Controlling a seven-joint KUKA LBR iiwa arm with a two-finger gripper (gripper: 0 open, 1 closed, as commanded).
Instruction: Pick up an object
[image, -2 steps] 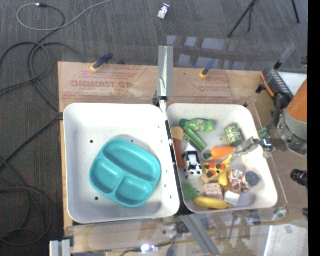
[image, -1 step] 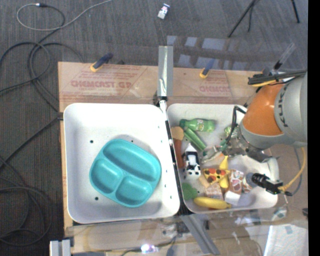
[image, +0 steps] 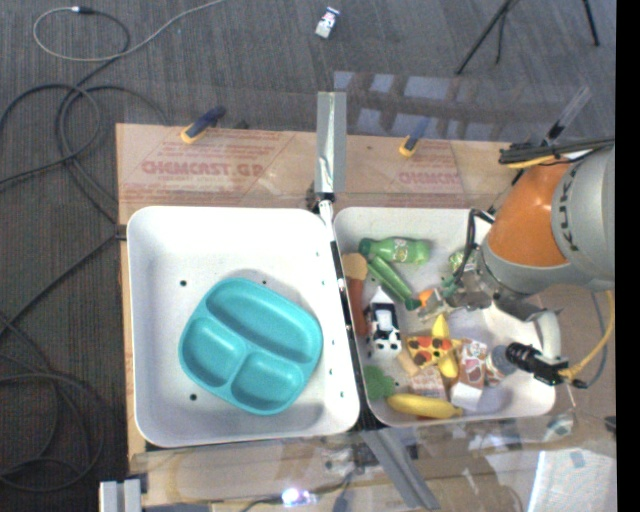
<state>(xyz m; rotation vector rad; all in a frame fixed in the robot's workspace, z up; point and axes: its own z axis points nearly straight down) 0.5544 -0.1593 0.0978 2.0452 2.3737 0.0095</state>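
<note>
The gripper (image: 462, 290) hangs low over the right bin (image: 345, 225), beside the green bottle (image: 395, 249); finger state unclear, so nothing is evidently lifted.

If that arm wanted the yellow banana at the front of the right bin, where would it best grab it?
Probably across the middle of the banana, coming straight down from above. It lies flat along the right bin's front wall, long and narrow, so fingers closing across its short width would fit. Its right end touches a white block, so the middle or left half looks freer.
</note>
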